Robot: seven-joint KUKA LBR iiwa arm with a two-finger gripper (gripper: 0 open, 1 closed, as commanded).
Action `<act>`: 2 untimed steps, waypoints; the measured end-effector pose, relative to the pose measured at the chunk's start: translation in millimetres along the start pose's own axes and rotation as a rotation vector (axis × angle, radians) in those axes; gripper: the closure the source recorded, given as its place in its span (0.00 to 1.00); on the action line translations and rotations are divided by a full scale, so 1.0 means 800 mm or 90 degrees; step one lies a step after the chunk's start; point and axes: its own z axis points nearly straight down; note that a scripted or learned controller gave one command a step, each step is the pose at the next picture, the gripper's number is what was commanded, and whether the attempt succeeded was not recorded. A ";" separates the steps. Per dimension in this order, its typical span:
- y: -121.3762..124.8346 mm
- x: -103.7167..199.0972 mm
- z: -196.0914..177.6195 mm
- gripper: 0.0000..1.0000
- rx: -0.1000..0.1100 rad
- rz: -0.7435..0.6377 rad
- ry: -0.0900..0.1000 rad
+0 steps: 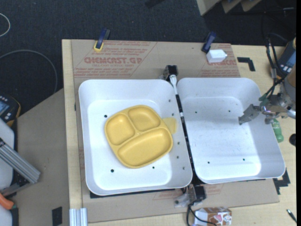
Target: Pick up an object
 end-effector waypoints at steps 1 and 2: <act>-0.020 0.051 -0.263 0.00 -0.014 -0.003 -0.004; -0.069 0.116 -0.331 0.00 -0.006 -0.003 -0.001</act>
